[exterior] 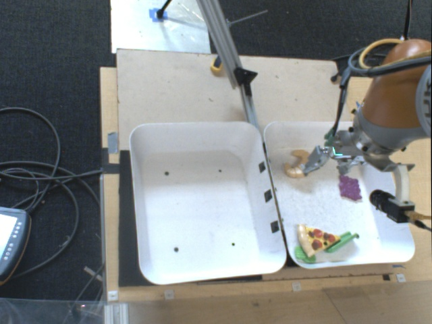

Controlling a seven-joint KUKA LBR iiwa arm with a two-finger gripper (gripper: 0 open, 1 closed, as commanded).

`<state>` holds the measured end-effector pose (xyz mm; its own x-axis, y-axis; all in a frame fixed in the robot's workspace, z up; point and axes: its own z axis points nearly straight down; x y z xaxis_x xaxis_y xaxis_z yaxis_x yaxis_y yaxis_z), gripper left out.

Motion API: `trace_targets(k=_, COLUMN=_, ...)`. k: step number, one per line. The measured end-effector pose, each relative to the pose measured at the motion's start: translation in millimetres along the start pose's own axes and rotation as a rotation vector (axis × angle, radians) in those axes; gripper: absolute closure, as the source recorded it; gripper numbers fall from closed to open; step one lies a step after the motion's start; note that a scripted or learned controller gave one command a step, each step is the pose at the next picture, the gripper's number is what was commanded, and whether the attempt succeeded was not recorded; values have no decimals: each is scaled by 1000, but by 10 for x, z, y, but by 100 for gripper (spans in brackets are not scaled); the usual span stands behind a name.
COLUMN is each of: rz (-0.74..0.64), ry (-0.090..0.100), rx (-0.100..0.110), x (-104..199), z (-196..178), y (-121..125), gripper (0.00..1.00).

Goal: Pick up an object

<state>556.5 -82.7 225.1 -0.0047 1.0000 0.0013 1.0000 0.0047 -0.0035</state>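
end effector [312,162] seen low in the right bin [398,248], at the upper left part of its floor, right beside a tan croissant-like piece [295,165], perhaps touching its right edge. cannot tell how far apart the fingers stood, nor whether anything sat between them; nothing seen lifted.

judged the likeliest thing to pick: the tan piece, lying flat close to the divider wall between the bins. looked like a small toy food item, so probably light, stiff and a little slick; unlikely to crush. curved shape, long axis running roughly up and down the view, horns bending toward the right. best taken across the thick middle of the curve, where the fingers would close on parallel sides rather than slide off a tapered horn.

also in the right bin: a purple grape-like cluster [349,187] just below the wrist, knobbly and likely harder to pinch; a pizza slice toy [317,238] near the front wall, with a green piece [341,241] lying against it, both flat and thin. left bin [145,140] alongside on the desk [175,86].
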Motion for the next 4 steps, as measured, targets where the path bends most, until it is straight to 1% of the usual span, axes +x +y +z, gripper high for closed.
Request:
trace_targets(k=1, rz=2, ry=-1, rx=-5, x=-4, z=-20, y=8, gripper=0)
trace_targets(k=2, rz=5, ry=-1, rx=0, x=-39, z=489, y=-89, gripper=0)
trace_targets(k=3, rz=6, ry=0, rx=1, x=-126, z=1063, y=-124, gripper=0)
trace_targets(k=4, rz=5, ry=-1, rx=-1, x=-124, z=1361, y=-123, gripper=0)
